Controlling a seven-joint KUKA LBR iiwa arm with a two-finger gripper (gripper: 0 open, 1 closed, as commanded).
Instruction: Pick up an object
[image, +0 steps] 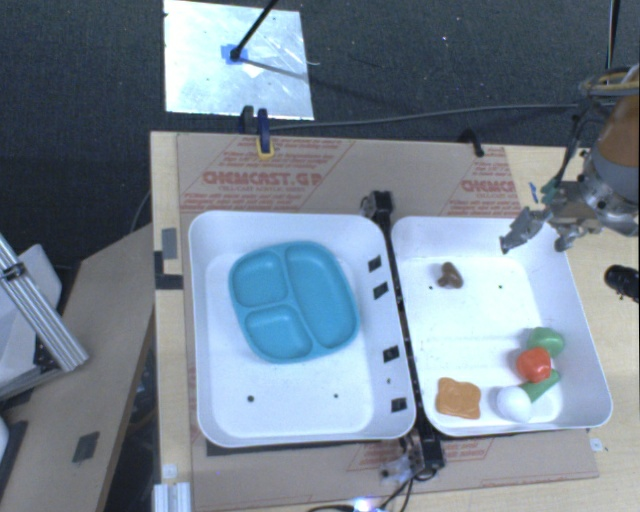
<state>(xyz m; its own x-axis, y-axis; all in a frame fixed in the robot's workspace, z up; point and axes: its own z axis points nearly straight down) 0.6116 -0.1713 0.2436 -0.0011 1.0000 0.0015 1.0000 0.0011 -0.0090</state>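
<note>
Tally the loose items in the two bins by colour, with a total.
Blue: 1, the divided plate in the left bin.
Brown: 1, small lump in the right bin.
Orange: 1, flat piece.
Red: 1, round piece.
Green: 1, piece behind the red one.
White: 1, egg-like piece.
Total: 6.

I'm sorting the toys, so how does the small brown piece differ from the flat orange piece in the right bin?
The brown piece is smaller, darker and lumpy; the orange piece is broader and flatter. The brown piece lies near the bin's far middle, the orange piece at the near edge. Both lie loose in the right bin.
</note>
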